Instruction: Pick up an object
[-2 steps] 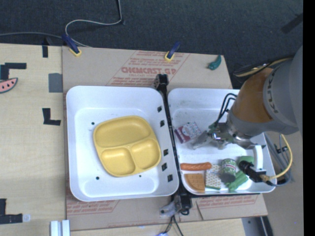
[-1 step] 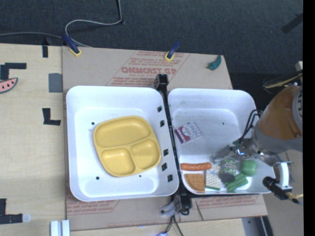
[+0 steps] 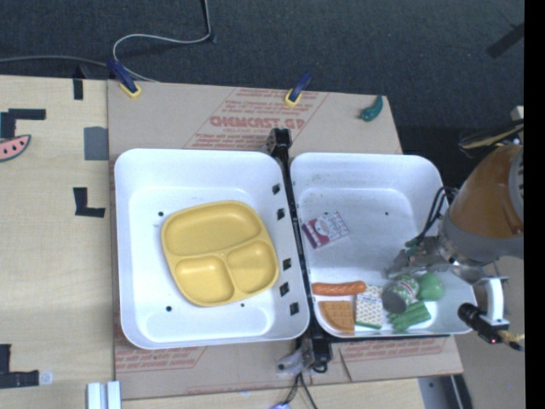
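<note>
One arm [image 3: 487,207] reaches into the right bin [image 3: 366,170] from its right edge, the gripper [image 3: 407,273] low over a small can [image 3: 400,295] and green pieces [image 3: 419,301] in the bin's near right corner; whether its fingers are spread cannot be told. Beside these along the near wall lie a sausage [image 3: 339,288] and waffle [image 3: 338,315], while a small packet [image 3: 325,228] sits alone on the open floor toward the left bin [image 3: 136,228], which holds a yellow tray [image 3: 220,251].

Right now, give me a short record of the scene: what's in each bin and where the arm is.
left bin: one yellow divided plate, lying flat
right bin: small red and white packet near the middle; hot dog, waffle, green toys and a can crowded along the front edge
arm: over the right bin's right side
end effector: low, just above the can and green toys
</note>
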Tool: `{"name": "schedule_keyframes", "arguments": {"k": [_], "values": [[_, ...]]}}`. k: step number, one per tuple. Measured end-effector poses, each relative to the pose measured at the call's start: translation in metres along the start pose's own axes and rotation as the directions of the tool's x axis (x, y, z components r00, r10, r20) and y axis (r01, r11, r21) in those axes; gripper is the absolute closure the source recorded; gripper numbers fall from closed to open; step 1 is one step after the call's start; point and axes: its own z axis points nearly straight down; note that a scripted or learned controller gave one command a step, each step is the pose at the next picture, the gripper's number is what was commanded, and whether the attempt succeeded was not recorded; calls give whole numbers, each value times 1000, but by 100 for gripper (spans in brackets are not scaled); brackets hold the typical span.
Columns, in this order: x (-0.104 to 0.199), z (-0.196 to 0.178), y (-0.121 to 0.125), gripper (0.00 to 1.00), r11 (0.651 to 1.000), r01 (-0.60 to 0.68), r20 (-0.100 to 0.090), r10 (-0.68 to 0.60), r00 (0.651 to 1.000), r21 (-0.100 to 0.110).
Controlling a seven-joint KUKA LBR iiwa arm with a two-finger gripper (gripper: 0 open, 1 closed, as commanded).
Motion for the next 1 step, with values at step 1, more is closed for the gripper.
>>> {"name": "schedule_keyframes", "arguments": {"k": [1], "values": [[72, -73, -9, 100, 1000, 5, -7, -4, 1000, 8]]}}
